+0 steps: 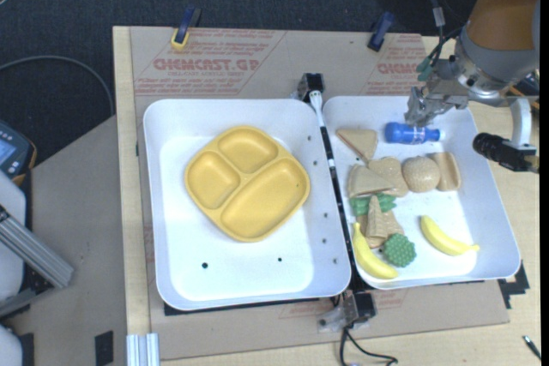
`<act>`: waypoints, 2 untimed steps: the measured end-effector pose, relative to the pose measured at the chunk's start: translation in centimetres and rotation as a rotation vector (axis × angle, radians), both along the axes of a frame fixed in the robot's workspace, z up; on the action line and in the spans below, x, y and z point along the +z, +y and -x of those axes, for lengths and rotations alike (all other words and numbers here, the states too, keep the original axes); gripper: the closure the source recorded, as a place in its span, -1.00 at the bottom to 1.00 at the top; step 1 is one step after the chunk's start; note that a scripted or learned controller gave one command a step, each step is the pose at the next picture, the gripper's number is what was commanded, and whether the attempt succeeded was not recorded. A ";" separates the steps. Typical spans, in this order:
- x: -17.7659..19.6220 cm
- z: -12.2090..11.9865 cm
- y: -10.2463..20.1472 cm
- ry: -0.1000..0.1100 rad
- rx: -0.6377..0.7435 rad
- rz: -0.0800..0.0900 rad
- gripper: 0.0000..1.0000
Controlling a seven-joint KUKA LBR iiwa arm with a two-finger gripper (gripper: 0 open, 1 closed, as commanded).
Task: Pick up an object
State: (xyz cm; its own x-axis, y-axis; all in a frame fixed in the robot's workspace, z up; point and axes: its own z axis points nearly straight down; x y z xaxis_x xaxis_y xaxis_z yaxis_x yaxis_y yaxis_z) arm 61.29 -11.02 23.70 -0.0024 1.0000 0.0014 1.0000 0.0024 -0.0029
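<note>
gripper [419, 117]: down in the far part of the right bin, right on top of the blue bottle; can't tell how it's set from this angle
blue bottle [412, 133]: lying on its side near the back of the right bin, the gripper's tips at its top edge, not visibly clamped
right bin [497, 219]: packed with toy food, bread slice [358, 141] at the back left, a round bun [419, 173] in the middle, two bananas [447, 237] toward the front, and a green broccoli [399, 249] next to the nearer one
left bin [163, 184]: holds just a yellow divided plate [247, 182], sitting flat about mid-bin
arm [502, 21]: grey with the orange band, coming in from the upper right
</note>
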 end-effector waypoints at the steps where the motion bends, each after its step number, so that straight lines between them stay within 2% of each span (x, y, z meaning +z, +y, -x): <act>1: 0.5 2.5 4.4 0.001 0.000 0.000 1.00; 2: -0.2 5.2 7.4 0.001 -0.001 0.001 1.00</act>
State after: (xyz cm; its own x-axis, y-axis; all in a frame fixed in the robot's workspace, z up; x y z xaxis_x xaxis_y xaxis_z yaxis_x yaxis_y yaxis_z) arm 56.06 -3.59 23.53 -0.0010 1.0000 0.0008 1.0000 0.0010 -0.0036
